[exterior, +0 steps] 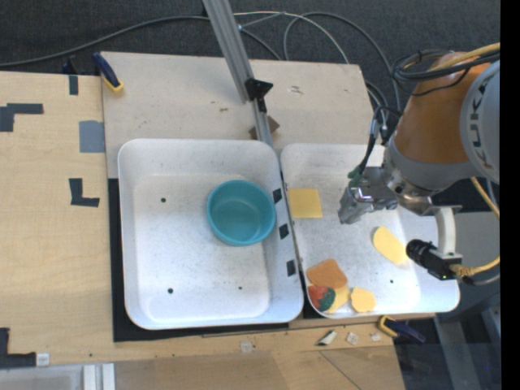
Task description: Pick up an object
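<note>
My gripper [351, 210] hangs over the middle of the right bin [325, 157], its metal fingers pointing down and left above bare bin floor. A flat yellow square [305, 203] lies just left of it, apart from the fingers. A yellow oval piece [390, 245] lies to its lower right. At the bin's front edge sit an orange piece [327, 272], a red, green and yellow ball-like toy [323, 298] and a small yellow round piece [362, 300]. A teal bowl [240, 211] stands upright in the left bin [146, 218]. I see nothing between the fingers.
A grey metal pole [231, 47] slants down from the top to the bins' shared back edge. Black clips [286, 232] sit along the divider between the bins. Cables [325, 31] loop behind the bench. The arm's body [443, 128] covers the right bin's far right corner.
</note>
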Robot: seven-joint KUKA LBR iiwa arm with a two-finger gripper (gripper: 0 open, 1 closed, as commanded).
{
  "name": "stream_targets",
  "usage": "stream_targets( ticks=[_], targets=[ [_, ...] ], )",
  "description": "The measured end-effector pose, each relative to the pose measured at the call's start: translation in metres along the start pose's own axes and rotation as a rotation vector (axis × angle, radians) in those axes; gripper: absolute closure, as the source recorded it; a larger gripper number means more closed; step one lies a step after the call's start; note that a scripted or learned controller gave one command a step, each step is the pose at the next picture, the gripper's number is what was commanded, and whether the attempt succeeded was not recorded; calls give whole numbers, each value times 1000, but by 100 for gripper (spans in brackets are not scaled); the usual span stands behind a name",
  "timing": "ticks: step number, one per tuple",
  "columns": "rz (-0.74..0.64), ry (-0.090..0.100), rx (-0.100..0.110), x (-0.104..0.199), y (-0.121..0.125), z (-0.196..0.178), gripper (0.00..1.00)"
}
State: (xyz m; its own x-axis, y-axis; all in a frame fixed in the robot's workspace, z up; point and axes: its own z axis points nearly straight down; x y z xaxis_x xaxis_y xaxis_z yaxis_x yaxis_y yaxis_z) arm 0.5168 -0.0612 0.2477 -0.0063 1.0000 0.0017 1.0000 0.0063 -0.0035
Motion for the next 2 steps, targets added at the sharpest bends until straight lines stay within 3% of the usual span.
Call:
stream_targets(
  ticks=[2],
  targets=[
    [1, -1, 1, 92, 7, 10, 100]
  ],
)
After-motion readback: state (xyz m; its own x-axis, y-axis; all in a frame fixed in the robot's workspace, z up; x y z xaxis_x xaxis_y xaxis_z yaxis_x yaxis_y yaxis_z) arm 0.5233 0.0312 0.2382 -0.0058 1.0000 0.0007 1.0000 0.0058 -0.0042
